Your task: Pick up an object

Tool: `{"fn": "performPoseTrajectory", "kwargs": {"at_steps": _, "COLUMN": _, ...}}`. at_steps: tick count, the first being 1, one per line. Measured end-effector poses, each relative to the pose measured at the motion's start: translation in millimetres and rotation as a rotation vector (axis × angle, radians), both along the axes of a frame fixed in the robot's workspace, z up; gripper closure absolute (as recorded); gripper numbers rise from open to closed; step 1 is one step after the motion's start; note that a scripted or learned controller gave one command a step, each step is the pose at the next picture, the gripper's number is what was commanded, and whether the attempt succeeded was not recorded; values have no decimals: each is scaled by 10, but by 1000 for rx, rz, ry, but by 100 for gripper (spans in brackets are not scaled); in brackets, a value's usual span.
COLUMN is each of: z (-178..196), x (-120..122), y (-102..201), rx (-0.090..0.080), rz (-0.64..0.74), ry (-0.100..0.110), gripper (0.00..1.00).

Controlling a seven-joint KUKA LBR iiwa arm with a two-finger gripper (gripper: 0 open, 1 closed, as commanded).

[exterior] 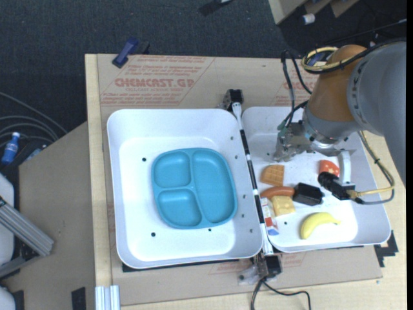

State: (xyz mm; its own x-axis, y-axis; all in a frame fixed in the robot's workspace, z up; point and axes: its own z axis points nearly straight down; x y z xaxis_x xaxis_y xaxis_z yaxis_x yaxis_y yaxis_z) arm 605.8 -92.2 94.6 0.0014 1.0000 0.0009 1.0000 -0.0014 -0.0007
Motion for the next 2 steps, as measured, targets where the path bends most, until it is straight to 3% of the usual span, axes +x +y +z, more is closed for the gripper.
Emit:
{"fn": "performPoseTrajectory", "kwargs": {"at_steps": 1, "z": -1, "x": -1, "y": 0, "rx": 0, "rz": 0, "ry": 0, "gripper": 0}}
{"fn": "performPoseTrajectory", "kwargs": {"at_steps": 2, "z": -98, "x": 522, "y": -15, "rx": -1, "rz": 2, "ry": -1, "gripper": 0}}
